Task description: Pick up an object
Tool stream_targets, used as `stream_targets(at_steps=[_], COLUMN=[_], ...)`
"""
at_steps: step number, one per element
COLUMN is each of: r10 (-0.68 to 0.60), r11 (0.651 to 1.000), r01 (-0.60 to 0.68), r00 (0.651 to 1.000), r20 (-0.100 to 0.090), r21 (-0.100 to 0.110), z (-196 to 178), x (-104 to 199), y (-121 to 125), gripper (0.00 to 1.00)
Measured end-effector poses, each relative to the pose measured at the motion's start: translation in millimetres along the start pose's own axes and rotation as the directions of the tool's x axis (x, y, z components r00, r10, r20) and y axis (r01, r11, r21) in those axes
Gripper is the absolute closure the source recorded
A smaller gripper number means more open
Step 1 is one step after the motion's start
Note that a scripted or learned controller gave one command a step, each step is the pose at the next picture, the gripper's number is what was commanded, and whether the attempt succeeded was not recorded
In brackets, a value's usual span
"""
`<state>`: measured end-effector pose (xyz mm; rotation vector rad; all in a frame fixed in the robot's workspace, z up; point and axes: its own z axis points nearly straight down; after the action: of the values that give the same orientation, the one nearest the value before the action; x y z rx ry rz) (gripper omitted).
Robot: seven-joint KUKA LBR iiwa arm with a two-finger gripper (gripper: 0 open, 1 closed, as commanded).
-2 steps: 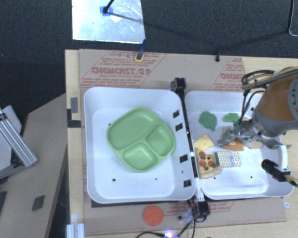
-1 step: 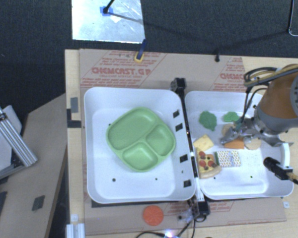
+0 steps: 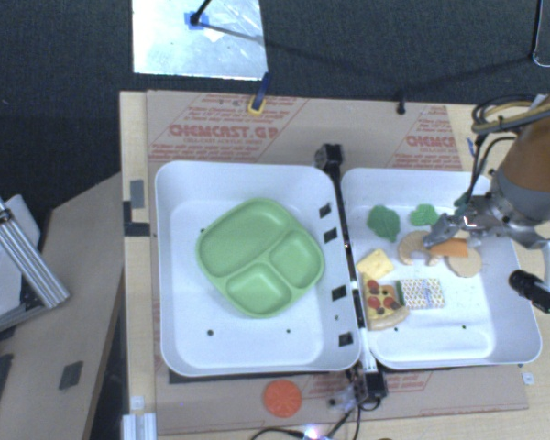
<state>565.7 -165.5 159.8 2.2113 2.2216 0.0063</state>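
The arm (image 3: 532,168) comes in from the right and its gripper (image 3: 449,234) is low over the right bin (image 3: 509,342), among the small toy foods there. The tip is right above an orange piece (image 3: 452,247), perhaps a carrot, which lies across two tan round pieces (image 3: 465,262). From where I stand, I cannot tell if the tool is released or clenched; the metal parts at the tip are blurred and too small to read. I also cannot tell whether the orange piece is touched or only close to the tip.

Near it lie two green pieces (image 3: 383,220), a yellow wedge (image 3: 376,264), a pizza slice (image 3: 385,303) and a small patterned card (image 3: 421,293). All of them look to rest flat on the bin floor. The left bin (image 3: 179,337) bears a green plate (image 3: 259,257) with compartments.

So, in my judgement, the task is at the reaching or grasping step. Nothing is visibly lifted yet. What is left is to close on one piece, most likely the orange one, and raise it free of the bin.
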Motion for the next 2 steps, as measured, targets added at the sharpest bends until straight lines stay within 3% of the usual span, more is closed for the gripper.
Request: stream_targets(at_steps=[1, 2], r10=[-0.001, -0.001], r11=[1.0, 1.0], r01=[0.001, 0.001], r00=[1.0, 1.0], r20=[-0.001, -0.001], r21=[0.002, 0.005], z=[-54, -65], x=[2, 1], y=[-8, -7], gripper=[1.0, 1.0])
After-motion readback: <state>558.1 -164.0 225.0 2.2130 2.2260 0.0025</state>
